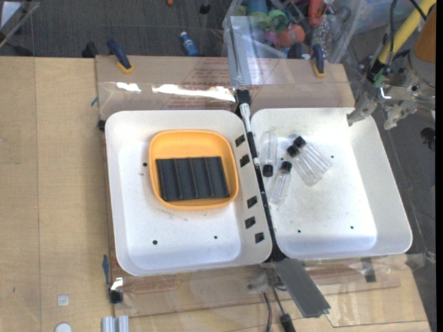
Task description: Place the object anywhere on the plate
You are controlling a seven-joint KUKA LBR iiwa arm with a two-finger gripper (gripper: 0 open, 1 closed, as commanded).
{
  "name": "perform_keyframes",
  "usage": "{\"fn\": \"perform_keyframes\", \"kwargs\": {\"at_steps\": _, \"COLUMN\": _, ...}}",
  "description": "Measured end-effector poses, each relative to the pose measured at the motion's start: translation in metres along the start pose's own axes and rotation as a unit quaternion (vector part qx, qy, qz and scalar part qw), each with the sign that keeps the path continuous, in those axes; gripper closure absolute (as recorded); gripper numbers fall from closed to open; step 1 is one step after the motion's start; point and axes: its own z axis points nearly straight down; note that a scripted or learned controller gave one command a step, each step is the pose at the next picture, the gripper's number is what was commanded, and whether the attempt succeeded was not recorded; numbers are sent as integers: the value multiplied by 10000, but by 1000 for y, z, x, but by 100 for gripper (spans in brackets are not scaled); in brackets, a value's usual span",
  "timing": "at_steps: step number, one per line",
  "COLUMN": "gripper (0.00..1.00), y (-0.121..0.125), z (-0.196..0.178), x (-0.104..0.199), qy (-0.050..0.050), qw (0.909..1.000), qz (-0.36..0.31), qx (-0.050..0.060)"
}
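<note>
Dark ridged block [192, 178] flat on orange plate [160, 147], long axis left-right; gripper [377, 113] over right bin [360, 234], fingers' gap unreadable.

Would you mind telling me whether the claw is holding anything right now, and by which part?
Nothing is held: the claw hangs over the right bin's far corner, apart from the clear tubes.

You can't read how the gripper [377, 111] stands at the right bin's [360, 220] far corner: its fingers blur into cables. The arm [426, 43] is cut off by the right edge. The clear vials [294, 163] overlap, so their count stays uncertain, and the crate [297, 19] runs past the top
</note>
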Motion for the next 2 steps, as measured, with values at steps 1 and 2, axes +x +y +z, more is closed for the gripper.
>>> {"fn": "perform_keyframes", "kwargs": {"at_steps": 1, "gripper": 0, "y": 1, "z": 19, "x": -8, "qy": 19, "qw": 9829, "qz": -1841, "qx": 19}}
{"fn": "perform_keyframes", "kwargs": {"at_steps": 2, "gripper": 0, "y": 2, "z": 0, "x": -12, "qy": -1, "qw": 9398, "qz": -3418, "qx": -20}}
